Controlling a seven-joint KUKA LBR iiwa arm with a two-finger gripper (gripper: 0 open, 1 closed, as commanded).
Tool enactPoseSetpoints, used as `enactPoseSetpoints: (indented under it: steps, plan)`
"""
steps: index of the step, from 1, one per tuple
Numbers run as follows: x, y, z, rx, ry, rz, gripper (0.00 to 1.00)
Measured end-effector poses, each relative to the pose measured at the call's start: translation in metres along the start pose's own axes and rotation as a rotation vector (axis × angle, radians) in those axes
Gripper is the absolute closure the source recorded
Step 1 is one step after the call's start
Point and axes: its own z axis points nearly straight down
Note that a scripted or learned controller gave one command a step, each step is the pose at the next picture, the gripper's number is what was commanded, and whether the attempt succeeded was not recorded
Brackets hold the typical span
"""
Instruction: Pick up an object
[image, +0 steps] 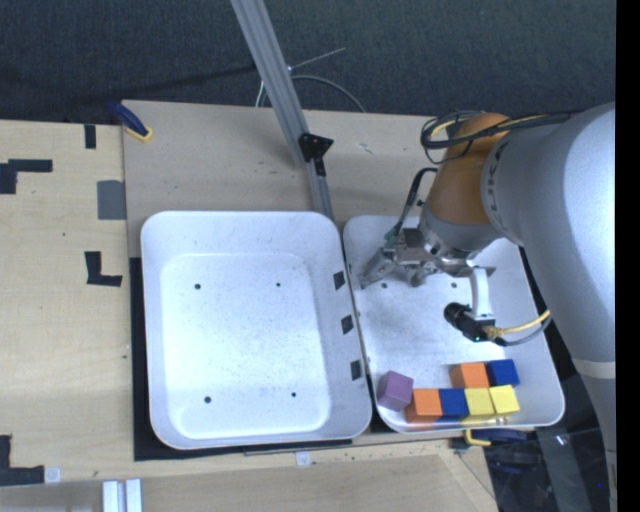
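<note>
Several small coloured blocks lie along the near edge of the right bin (535, 330): a purple block (396, 388) on the left, then a row with an orange block (427, 402), a blue block (453, 402) and a yellow block (480, 402). Behind the row sit another orange block (468, 376) and another blue block (501, 372). My gripper (392, 275) hangs over the far left part of the right bin, well away from the blocks. Its fingers are spread open and hold nothing.
The left bin (150, 300) stands beside the right one, their rims meeting in the middle. A slanted metal pole (285, 95) rises behind the bins. The grey arm (570, 220) covers the right bin's far right side. A black cable part (462, 318) hangs below the wrist.
</note>
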Motion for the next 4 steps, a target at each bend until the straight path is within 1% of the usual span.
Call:
enactPoseSetpoints:
  steps: [1,2,3,4]
  plan:
    - [-0.004,0.037,-0.001,-0.006,-0.001,0.000,0.00]
    - [-0.004,-0.008,0.000,0.000,-0.002,0.003,0.00]
    - [0.099,0.004,-0.106,-0.013,0.000,-0.004,0.00]
    - [0.141,0.005,-0.100,-0.003,0.001,-0.003,0.00]
